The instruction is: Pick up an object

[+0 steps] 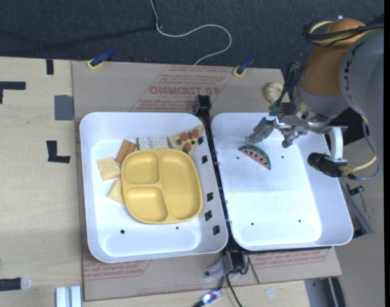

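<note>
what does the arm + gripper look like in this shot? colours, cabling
Grey arm with a rounded orange band above the wrist. Dark cables loop over the band. The gripper is metallic grey with two thin fingers. A white bracket and black cylindrical part sit beside it.

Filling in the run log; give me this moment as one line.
hand: open, above right bin | watermelon slice: on bin floor, not held | yellow plate: left bin

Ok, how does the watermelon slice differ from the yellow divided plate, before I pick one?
The watermelon slice lies in the right bin, just below the open gripper; the yellow divided plate sits in the left bin. The slice is small and lies alone; the plate is far larger and partly covers other toy food. Both lie flat.
</note>
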{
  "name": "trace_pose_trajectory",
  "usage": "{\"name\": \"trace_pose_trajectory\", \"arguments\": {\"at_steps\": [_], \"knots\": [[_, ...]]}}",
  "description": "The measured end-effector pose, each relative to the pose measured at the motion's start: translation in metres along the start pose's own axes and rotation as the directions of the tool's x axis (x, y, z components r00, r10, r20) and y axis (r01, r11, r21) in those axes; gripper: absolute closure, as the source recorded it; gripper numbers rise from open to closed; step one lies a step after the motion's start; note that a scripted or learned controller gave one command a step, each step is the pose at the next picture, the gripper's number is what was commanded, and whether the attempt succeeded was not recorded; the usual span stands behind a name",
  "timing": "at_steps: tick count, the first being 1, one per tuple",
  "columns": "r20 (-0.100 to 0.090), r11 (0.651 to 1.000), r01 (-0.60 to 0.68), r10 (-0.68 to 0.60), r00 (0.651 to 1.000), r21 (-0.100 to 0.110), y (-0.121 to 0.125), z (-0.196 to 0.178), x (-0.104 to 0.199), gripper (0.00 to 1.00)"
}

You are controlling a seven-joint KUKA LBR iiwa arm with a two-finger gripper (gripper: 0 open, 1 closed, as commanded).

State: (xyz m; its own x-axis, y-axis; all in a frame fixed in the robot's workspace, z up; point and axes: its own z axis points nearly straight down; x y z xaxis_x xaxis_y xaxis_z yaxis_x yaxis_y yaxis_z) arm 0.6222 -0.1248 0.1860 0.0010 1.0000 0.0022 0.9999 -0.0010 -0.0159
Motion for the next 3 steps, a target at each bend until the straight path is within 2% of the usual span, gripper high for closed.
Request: {"name": "trace_pose_trajectory", "arguments": {"at_steps": [1,2,3], "knots": [[0.002,1.000,0.003,-0.003,1.000,-0.014,0.003,-0.008,0.000,0.00],[0.003,1.000,0.002,-0.002,1.000,-0.008,-0.002,0.055,-0.002,0.00],[0.004,1.000,0.004,-0.004,1.000,-0.014,-0.002,0.104,-0.001,0.00]]}}
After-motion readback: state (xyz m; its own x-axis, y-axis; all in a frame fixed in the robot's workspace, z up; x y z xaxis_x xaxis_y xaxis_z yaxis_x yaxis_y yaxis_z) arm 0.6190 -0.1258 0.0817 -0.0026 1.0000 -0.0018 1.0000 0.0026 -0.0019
